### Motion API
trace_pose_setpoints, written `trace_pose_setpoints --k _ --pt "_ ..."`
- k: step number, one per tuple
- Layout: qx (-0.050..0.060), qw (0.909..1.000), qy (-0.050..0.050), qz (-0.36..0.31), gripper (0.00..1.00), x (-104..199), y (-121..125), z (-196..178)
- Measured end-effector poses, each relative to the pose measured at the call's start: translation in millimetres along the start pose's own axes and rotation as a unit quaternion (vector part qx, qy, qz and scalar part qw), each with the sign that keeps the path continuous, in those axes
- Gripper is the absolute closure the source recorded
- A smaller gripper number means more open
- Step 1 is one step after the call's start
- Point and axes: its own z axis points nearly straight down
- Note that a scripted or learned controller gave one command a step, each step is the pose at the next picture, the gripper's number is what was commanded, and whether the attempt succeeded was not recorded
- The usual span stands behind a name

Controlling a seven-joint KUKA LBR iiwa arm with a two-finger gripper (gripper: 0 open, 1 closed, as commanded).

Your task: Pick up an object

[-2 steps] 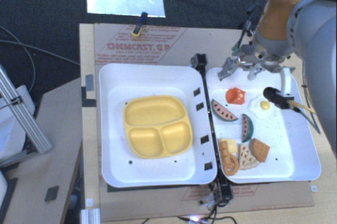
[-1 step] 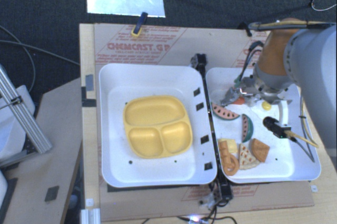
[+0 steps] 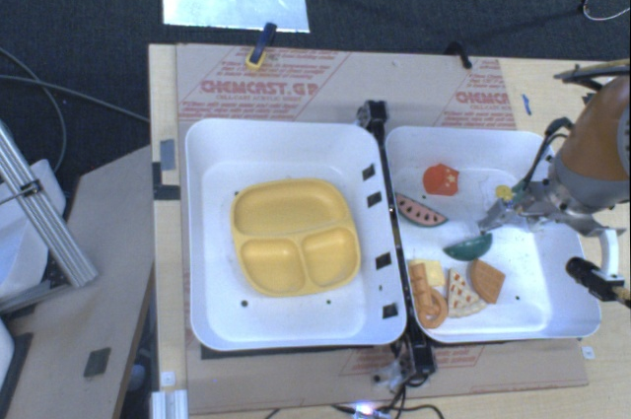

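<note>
Several toy foods lie in the right bin [image 3: 567, 309]: a red tomato [image 3: 441, 178], a watermelon slice [image 3: 419, 212], a dark green piece [image 3: 468, 247], an orange pretzel-like piece [image 3: 427, 292], a pale wedge [image 3: 461, 295] and a brown toast piece [image 3: 487, 280]. My gripper [image 3: 495, 217] reaches in from the right and hangs low over the bin's middle, just above and right of the green piece. A small yellow bit [image 3: 505, 194] shows beside the gripper. The grey arm with its orange band [image 3: 596, 146] covers the bin's right edge.
The left bin [image 3: 212, 210] holds a yellow divided plate [image 3: 294, 236]. Black clips [image 3: 380, 200] line the wall between the bins. A cardboard sheet [image 3: 296, 82] lies under both bins. A black part of the arm [image 3: 595, 277] juts over the right bin's right rim.
</note>
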Motion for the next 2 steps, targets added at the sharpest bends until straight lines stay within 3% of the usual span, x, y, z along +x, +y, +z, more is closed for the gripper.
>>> trace_pose_setpoints --k 1,2 --pt "0.002 1.0 0.004 -0.004 0.0 48 -83 -20" --pt "-0.005 0.9999 0.004 -0.012 0.0 164 -78 -104"
